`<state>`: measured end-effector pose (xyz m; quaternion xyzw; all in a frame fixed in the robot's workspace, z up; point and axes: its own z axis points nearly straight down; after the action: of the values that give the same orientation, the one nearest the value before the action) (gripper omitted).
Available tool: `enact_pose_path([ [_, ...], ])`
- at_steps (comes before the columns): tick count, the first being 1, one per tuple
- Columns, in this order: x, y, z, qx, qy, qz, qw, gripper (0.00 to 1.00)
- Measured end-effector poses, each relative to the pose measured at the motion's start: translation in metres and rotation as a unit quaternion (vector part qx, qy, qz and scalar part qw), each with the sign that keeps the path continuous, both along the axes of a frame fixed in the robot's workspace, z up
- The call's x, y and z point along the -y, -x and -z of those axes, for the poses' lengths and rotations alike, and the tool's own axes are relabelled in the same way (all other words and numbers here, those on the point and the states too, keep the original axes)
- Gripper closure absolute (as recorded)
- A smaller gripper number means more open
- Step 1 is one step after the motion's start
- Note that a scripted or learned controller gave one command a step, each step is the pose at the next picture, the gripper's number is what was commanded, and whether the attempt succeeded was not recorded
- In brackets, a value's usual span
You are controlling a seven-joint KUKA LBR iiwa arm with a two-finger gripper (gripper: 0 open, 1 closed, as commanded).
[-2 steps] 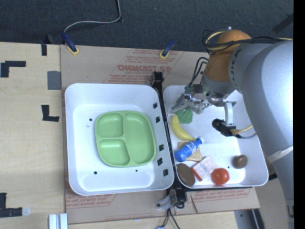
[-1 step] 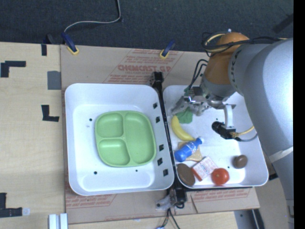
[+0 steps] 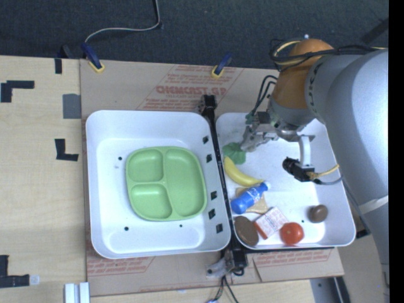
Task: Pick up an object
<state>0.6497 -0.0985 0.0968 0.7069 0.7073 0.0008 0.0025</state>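
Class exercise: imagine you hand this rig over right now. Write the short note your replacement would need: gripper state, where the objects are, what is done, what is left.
Gripper: low in the right bin, at its upper left, right by the green object. Whether the jaws are open or shut cannot be told from this view; nothing is visibly held.

Objects in the right bin: banana, blue bottle, brown oval object, red-and-white packet, tomato, small brown object.

Left bin: green divided plate.

Done: arm is down by the green object.
Left: grasp and lift an object.
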Motion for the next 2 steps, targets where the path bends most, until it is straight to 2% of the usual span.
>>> enact_pose_path([
  [1,0.0,0.0,0.0,0.0,-0.0001,0.0,1.0,0.0],
  [2,-0.001,0.02,0.011,0.0,-0.0003,0.0,1.0,0.0],
])
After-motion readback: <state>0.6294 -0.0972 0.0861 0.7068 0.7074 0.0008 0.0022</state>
